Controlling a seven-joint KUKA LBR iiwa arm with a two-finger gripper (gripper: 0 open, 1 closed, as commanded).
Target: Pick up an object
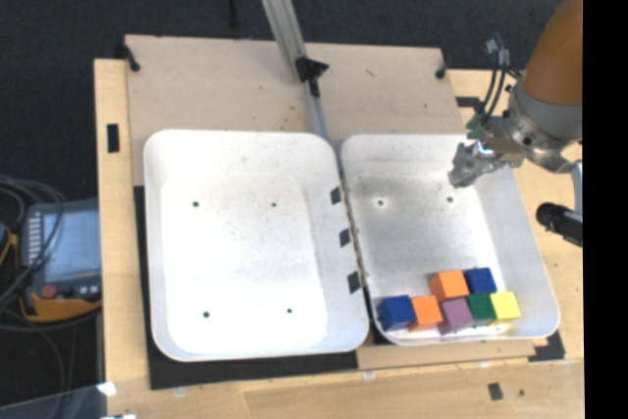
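Several small coloured cubes cluster at the near edge of the right bin (510, 211): a blue cube (395, 311), an orange cube (427, 310), a purple cube (456, 313), a green cube (482, 308), a yellow cube (505, 305), with a second orange cube (450, 284) and a second blue cube (480, 281) just behind them. My gripper (465, 168) hangs over the far right part of that bin, well away from the cubes, and nothing shows between its fingers.
The left bin (157, 211) lies beside the right one, with small clips along the shared edge. A slanted metal pole (280, 10) rises from the back of the bench. A pendant device (59, 250) and cables sit off the bench at left.
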